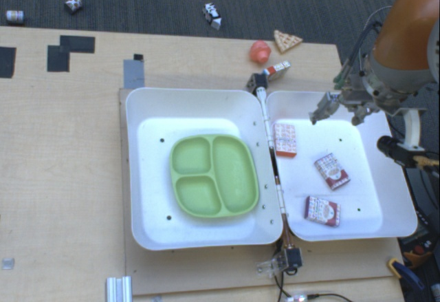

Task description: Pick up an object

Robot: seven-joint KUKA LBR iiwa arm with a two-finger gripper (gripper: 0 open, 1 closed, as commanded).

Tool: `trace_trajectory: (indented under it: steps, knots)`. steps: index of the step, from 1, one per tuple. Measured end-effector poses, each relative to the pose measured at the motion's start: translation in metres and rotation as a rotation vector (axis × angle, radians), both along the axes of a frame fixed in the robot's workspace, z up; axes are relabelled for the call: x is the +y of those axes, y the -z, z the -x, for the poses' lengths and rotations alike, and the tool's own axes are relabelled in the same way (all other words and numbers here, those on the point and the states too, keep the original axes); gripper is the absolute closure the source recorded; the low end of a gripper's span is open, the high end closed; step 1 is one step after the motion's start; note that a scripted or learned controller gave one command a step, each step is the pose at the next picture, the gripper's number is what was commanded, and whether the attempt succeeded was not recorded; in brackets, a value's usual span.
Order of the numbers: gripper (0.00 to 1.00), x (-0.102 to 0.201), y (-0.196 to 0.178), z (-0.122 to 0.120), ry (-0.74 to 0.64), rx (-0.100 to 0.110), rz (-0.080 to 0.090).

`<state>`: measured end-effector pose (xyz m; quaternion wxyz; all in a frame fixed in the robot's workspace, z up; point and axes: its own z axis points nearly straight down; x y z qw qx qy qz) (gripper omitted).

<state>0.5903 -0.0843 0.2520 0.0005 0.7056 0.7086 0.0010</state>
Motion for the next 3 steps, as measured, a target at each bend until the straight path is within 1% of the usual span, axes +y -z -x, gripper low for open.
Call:
trace_trajectory:
  steps: [1,2,3]
  knots:
    - [0.0,-0.022,0.113,0.06,0.002,0.002,0.0]
    - [0.0,-0.003,0.163,0.093,0.001,-0.011,0.001]
    - [1.0,-0.004,0.152,0.091,0.002,-0.016,0.003]
